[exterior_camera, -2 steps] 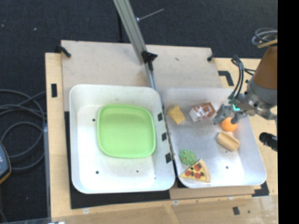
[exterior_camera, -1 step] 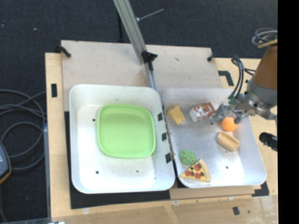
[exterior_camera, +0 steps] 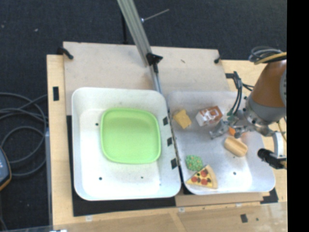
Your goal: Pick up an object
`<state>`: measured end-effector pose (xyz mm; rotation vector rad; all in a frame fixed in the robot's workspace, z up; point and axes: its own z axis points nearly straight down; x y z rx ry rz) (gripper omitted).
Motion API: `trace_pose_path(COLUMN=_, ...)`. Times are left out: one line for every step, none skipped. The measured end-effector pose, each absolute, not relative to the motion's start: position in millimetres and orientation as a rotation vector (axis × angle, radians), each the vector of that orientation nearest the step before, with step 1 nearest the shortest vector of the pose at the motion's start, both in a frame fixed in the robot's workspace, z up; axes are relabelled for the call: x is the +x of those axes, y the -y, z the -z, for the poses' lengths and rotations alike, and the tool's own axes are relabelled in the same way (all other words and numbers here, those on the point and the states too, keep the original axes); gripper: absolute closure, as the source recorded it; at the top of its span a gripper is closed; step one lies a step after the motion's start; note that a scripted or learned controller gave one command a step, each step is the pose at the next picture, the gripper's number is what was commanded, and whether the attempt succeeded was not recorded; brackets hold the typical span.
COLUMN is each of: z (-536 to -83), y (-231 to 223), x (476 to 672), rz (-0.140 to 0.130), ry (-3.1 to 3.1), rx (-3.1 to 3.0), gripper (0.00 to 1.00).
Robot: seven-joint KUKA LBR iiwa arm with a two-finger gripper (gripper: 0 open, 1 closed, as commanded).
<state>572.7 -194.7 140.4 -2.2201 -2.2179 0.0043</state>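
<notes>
Over right bin (exterior_camera: 260, 178), gripper (exterior_camera: 231, 129) low btwn box (exterior_camera: 209, 115) & bun (exterior_camera: 235, 147); can't tell jaws' state. Nothing lifted yet.

A green plate (exterior_camera: 130, 135) sits in the left bin (exterior_camera: 84, 129). The right bin (exterior_camera: 256, 175) holds a pizza slice (exterior_camera: 203, 178), broccoli (exterior_camera: 194, 162), cheese (exterior_camera: 182, 118) and a bread roll (exterior_camera: 235, 146), near the gripper (exterior_camera: 227, 128).

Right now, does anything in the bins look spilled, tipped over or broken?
Nothing stands out. The green plate lies flat in the left bin. In the right bin, the cheese, carton, bread roll, broccoli and pizza slice lie scattered but whole.
</notes>
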Motion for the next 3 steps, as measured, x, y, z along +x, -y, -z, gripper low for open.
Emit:
trace_pose_path(z=-113, y=195, x=574.2, rz=0.004, ry=2.224, rx=-2.224, gripper=0.00)
trace_pose_path(z=-122, y=196, x=573.5, rz=0.003, ry=2.222, rx=-2.225, gripper=1.00)
trace_pose_path(z=-165, y=193, x=572.0, rz=0.003, ry=2.224, rx=-2.224, gripper=1.00)
